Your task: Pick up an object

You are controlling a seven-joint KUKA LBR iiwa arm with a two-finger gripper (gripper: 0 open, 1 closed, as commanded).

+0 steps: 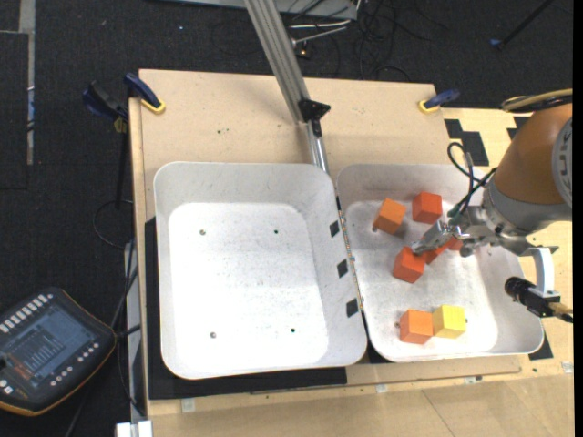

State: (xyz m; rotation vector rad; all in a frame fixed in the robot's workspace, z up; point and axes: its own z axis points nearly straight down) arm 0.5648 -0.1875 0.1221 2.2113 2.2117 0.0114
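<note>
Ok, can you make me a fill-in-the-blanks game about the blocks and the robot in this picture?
1. All the blocks lie in the ____ bin.
2. The yellow block touches an ____ block.
3. The gripper is right beside a ____ block.
4. The number of blocks in the left bin is ____.

Missing words: right; orange; red; zero.

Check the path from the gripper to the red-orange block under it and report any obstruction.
Nothing visible stands between them. The gripper sits right at the upper edge of the red-orange block in the right bin. The other blocks lie apart from it.
</note>
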